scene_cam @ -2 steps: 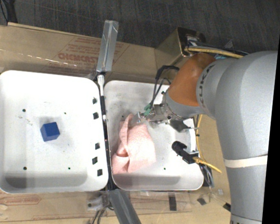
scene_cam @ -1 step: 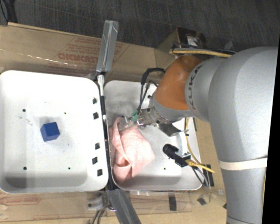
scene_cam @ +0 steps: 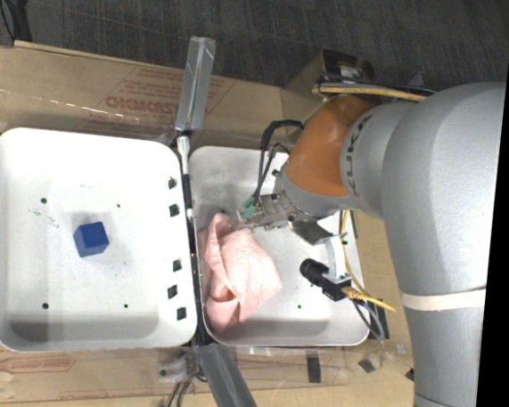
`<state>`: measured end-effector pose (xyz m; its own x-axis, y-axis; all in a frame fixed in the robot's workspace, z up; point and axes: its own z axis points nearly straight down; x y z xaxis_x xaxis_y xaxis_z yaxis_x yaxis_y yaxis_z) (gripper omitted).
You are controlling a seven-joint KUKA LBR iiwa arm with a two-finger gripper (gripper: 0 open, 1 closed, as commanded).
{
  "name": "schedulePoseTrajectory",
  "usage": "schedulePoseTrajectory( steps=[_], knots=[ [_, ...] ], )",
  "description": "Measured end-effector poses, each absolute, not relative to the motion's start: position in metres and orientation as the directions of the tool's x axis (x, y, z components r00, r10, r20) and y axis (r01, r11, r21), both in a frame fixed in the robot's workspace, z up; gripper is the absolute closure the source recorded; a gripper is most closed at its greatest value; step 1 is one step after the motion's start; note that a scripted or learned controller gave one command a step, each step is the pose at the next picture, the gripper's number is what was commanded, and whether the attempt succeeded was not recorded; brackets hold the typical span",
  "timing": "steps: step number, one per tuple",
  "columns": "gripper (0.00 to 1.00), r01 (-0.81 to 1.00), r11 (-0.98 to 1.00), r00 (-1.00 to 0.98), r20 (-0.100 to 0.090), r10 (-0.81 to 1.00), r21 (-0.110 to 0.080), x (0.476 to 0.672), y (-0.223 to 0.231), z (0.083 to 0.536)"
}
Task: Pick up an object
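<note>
A crumpled pink cloth [scene_cam: 239, 275] lies in the right bin [scene_cam: 211, 172], against its left wall. A small blue cube [scene_cam: 91, 238] sits alone in the left bin [scene_cam: 25, 167], left of its middle. The arm comes in from the right, and my gripper [scene_cam: 253, 214] is low in the right bin. It sits right at the upper edge of the pink cloth and seems to touch it. The wrist and its orange band [scene_cam: 323, 156] hide the back part of the right bin.
A metal divider with black clips [scene_cam: 180, 236] runs between the two bins. The bulky grey arm [scene_cam: 434, 198] covers the right side of the bench. Brown cardboard [scene_cam: 96, 84] lies behind the bins.
</note>
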<state>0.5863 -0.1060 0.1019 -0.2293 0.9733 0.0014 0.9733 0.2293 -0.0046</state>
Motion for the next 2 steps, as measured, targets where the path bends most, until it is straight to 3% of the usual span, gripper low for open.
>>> schedulePoseTrajectory(
  steps=[1,2],
  knots=[
    [1.00,0.908,0.420,-0.420,0.000,0.908,0.000,0.640,-0.051,0.193],
    [1.00,0.817,0.577,-0.577,-0.002,0.817,0.001,0.657,-0.053,0.193]
  ],
)
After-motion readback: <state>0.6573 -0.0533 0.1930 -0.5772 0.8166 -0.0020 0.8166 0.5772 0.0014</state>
